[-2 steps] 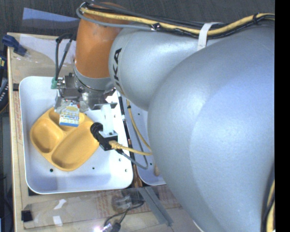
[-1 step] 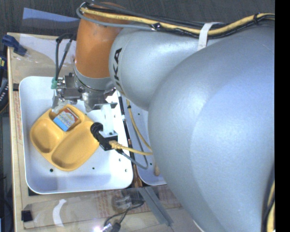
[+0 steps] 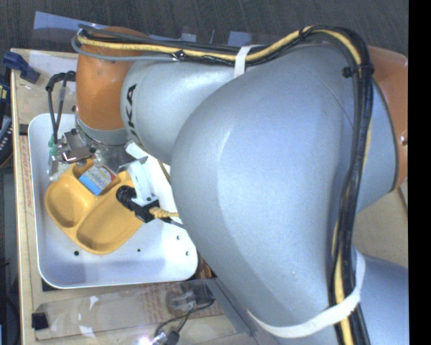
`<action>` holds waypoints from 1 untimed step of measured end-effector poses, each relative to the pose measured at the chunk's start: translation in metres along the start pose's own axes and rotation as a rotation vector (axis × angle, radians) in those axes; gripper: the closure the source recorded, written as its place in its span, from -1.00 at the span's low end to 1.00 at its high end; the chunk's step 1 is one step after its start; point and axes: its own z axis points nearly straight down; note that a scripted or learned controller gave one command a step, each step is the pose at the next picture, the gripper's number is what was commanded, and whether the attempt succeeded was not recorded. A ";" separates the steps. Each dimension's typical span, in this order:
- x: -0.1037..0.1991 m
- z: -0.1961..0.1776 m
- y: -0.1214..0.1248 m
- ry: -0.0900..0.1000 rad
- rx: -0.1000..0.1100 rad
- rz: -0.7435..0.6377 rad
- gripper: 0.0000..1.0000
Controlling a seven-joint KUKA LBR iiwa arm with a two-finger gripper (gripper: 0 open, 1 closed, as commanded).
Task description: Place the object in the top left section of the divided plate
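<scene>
Gripper [image 3: 80, 162] is being held low over the far part of the yellow divided plate [image 3: 66, 205], which is being carried in the left white bin [image 3: 115, 268]. A small blue-and-white object [image 3: 95, 181] is being seen right at the gripper's tip, over the plate's far section. Presumably it is being positioned there because that section is being read as the target. Whether it is being gripped or is lying on the plate cannot be told. Gripper state cannot be told either, the tip being masked by wrist hardware and shadow. The wrist is being held roughly upright over the plate, likely so the drop is being aimed inside the dividers, not onto a ridge. Most of the right of the scene is being blocked by the grey arm [image 3: 273, 178], so the plate's far right edge is being hidden. The object is too small to be identified.
</scene>
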 end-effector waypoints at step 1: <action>0.002 -0.010 0.000 0.001 0.002 -0.005 1.00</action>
